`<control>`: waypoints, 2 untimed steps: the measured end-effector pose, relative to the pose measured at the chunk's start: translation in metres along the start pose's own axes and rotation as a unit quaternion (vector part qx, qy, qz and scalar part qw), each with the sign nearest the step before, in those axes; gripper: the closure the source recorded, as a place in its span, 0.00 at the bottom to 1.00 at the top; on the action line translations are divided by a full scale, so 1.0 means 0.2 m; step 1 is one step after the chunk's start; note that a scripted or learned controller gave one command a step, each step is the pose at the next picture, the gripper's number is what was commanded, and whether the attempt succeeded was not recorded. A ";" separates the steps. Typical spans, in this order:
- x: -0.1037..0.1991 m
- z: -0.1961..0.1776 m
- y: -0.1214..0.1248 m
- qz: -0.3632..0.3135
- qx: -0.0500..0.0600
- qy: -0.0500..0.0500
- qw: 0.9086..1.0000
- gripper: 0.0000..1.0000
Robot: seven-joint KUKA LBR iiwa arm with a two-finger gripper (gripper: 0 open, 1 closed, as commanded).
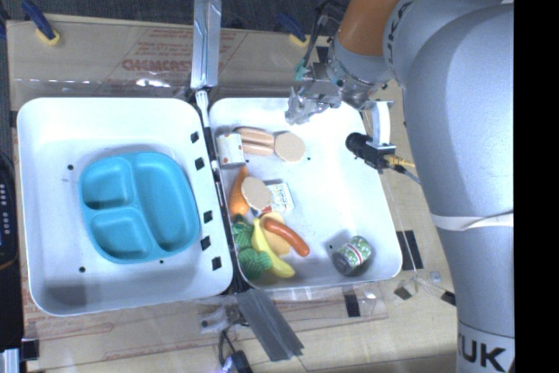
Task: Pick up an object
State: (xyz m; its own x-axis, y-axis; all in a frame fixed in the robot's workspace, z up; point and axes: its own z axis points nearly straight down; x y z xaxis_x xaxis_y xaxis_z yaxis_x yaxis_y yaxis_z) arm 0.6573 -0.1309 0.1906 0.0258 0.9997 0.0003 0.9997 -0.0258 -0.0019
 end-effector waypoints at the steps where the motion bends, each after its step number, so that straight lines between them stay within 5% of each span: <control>1: 0.00 0.00 0.00 0.000 0.000 0.000 1.000 0.00; 2: -0.05 -0.29 -0.02 0.047 -0.002 0.000 0.999 0.00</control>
State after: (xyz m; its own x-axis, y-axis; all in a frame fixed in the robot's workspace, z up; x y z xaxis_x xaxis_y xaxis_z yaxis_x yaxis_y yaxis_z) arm 0.6537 -0.1409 0.2491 0.1188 0.9929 -0.0002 0.9929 -0.1188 0.0023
